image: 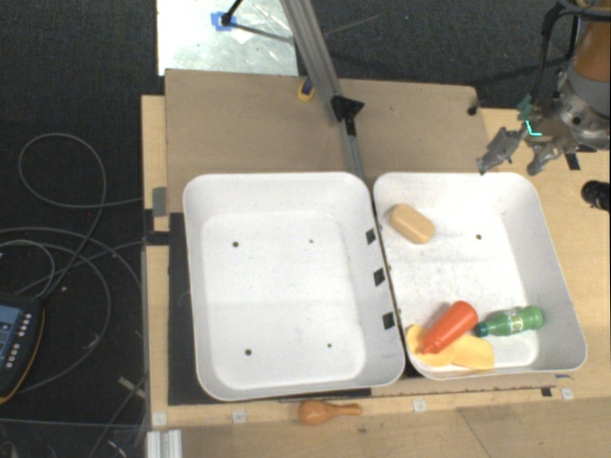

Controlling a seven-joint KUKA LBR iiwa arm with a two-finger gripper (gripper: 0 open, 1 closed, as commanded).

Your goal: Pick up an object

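My gripper [520, 155] hovers above the far right corner of the right bin [535, 219], fingers spread open with nothing between them. In that bin, a tan block [410, 223] lies near the far left corner. At the near edge sit a red-orange carrot-shaped toy [449, 326], a green bottle [511, 322] on its side, and a yellow piece [465, 354] partly under the carrot. The gripper is well apart from all of them.
The left bin [205, 256] stands beside the right one. A slanted metal pole [320, 55] crosses the bench behind the bins. A brown pear-shaped item [327, 410] lies on the bench in front of the bins. Cables and a handset lie on the floor at left.
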